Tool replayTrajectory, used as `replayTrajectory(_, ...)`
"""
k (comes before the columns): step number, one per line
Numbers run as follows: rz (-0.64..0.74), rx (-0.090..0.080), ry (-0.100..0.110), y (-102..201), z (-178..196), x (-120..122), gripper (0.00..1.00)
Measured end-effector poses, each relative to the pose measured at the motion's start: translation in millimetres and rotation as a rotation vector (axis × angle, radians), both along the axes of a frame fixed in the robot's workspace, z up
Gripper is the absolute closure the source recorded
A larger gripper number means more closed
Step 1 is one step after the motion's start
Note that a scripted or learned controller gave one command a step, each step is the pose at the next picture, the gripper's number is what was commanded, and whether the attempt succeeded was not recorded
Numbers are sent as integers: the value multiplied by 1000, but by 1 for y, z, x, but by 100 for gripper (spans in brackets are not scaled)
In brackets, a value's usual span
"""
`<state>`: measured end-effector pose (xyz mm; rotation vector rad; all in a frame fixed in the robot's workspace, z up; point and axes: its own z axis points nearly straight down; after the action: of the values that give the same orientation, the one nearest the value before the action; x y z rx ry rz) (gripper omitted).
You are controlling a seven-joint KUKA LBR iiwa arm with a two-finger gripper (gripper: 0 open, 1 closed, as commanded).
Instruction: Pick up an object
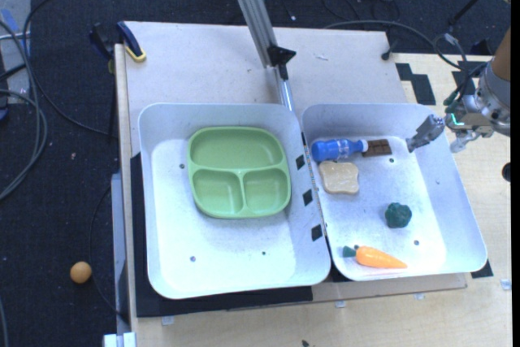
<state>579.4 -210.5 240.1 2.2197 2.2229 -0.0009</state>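
I have the gripper (439, 135) hanging at the far right edge of the right bin (455, 199), above its rim, with the fingers spread apart and nothing between them. I read this as the approach step: no object has been picked yet.

The candidates all lie in the right bin. A blue bottle (335, 149) lies on its side near the far wall with a small brown block (378, 147) just to its right. A slice of toast (339, 177) sits just nearer than the bottle, a dark green lump (397, 214) is in the middle, and a toy carrot (377, 258) lies near the front edge. The left bin (162, 256) holds a green divided plate (240, 172).

Next I would need to bring the open fingers over one item, probably the green lump, which stands apart from the others, then descend and close.
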Motion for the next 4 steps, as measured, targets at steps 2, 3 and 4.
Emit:
replayTrajectory(2, -3, 1, 4, -5, -46, -6, 0)
replayTrajectory(3, -2, 1, 4, -3, -92, -13, 0)
replayTrajectory(4, -2, 2, 5, -2, -146, -14, 0)
